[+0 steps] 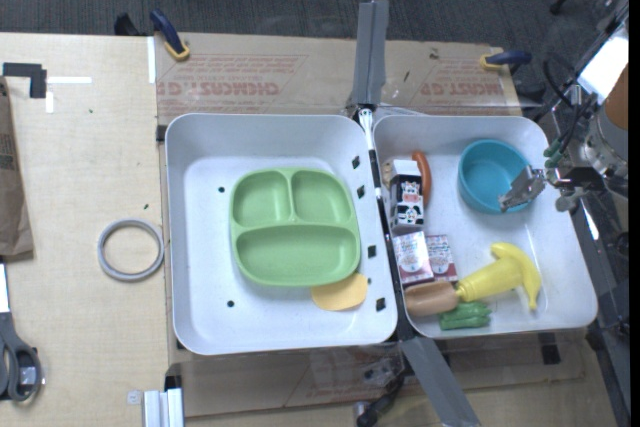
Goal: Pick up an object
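Observation:
My gripper (521,192) hangs low over the right bin (570,315), at the right rim of a blue bowl (488,173); nothing shows between it and the bowl. In front of it lie a yellow banana (505,275), a hot dog bun (430,297) and a green pod (465,317). Along the bin's left wall stand a black-and-white carton (406,198), an orange stick (424,171) and a pink packet (412,256). The left bin (190,215) holds a green divided plate (295,225) with a yellow flat piece (341,293) at its front edge.
The grey arm (590,170) enters from the right over the bin's rim. On the bench to the left lie a grey ring (130,248), scissors (15,370) and a brown bag (12,185). A grey divider bar (371,55) stands behind the two bins.

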Tool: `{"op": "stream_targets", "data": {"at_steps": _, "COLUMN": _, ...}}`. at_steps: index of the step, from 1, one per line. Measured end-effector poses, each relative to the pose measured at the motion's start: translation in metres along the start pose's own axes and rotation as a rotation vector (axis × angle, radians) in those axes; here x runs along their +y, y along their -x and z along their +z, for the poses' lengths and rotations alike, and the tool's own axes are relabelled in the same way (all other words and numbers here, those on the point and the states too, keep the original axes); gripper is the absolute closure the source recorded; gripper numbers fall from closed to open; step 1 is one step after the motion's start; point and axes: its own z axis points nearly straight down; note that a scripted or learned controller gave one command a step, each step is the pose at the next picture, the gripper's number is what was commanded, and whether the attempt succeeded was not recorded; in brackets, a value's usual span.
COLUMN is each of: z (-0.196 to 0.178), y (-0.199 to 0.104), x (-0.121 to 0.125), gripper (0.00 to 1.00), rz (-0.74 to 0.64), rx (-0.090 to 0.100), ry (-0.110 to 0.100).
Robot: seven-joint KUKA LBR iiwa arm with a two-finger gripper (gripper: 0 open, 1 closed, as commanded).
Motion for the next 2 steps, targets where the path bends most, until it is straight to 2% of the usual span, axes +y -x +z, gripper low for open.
{"op": "stream_targets", "data": {"at_steps": 1, "z": 0.150, "y": 0.005, "x": 0.011, "gripper": 0.00, "rz": 0.038, "rx": 0.000, "ry": 0.001}}
{"op": "stream_targets", "data": {"at_steps": 2, "z": 0.149, "y": -0.005, "x": 0.069, "gripper": 0.00, "rz": 0.002, "rx": -0.001, "ry": 0.001}}
